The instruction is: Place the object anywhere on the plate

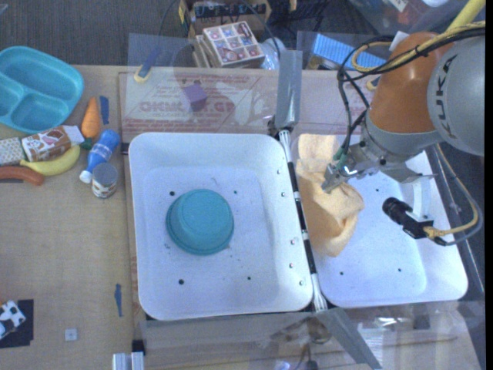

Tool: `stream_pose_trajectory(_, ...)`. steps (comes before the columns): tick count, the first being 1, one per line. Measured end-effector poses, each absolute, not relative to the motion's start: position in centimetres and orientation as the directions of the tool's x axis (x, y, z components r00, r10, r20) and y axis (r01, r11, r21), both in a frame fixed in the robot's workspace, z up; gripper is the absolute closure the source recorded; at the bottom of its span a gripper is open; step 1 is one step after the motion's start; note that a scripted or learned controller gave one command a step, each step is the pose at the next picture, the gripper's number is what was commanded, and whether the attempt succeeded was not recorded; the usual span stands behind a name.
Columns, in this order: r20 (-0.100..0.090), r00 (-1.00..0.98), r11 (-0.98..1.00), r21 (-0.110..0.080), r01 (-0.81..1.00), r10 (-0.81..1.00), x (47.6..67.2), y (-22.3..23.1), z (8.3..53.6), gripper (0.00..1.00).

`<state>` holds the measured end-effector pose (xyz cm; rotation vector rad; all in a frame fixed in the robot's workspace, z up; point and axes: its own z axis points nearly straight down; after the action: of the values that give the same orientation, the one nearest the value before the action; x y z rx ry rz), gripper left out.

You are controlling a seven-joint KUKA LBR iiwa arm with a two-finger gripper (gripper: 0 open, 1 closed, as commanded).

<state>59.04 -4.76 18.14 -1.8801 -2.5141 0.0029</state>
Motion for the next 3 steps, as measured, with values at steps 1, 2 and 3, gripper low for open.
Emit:
stream_pose_trajectory(1, 0.001, -0.249, 0.249, -0.007, 0.969, 0.969, 56.2, 1.0, 20.6, 1.0)
stream_pose_trajectory(2, -0.001, -0.442, 0.442, -0.002, 0.897, 0.897, 57.0, 6.9, 22.4, 1.0)
stream_pose_trajectory(3, 0.001, -0.438, 0.438, -0.007, 0.899, 0.899, 55.4, 12.1, 21.8, 1.0)
